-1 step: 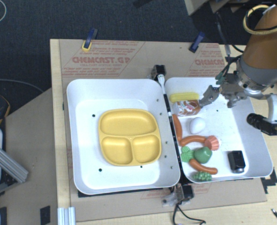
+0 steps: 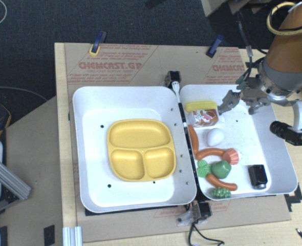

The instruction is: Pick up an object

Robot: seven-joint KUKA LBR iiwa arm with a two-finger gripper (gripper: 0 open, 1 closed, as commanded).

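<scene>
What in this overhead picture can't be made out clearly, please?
- Gripper: camera view, small and blurred above the right bin; its tip is unclear.
- Arm: cut off by the right edge.
- Packet beside the corn: print too small to read.
- Black object: too small to identify.

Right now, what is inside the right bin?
The right bin holds corn, a wrapped snack, an egg, sausages, green vegetables, a carrot and a black block. The gripper hides part of the bin's floor.
</scene>
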